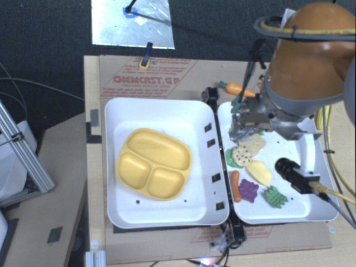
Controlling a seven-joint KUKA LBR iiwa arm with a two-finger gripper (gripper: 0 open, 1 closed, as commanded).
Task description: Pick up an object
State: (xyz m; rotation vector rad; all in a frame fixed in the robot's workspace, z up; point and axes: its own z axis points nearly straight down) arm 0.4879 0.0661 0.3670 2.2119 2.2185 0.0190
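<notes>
Arm's orange band (311, 49) covers right bin's (289, 213) far edge; carrot (238, 88) partly hidden behind wrist. Gripper (243, 131) fingertips unclear against pale cracker (251, 147). Arm cut off at right edge.

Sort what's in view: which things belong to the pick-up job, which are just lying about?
Job: gripper; right bin; its cookie, yellow piece, purple piece, green piece, small carrot.

Lying about: left bin, yellow tray, foil sheet.

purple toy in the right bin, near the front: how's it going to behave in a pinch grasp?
The purple toy looks like molded plastic, so probably stiff and light. Its lumpy, irregular outline may give the pincer uneven contact, so it could twist. It lies flat beside the small orange piece, so rolling seems unlikely.
</notes>
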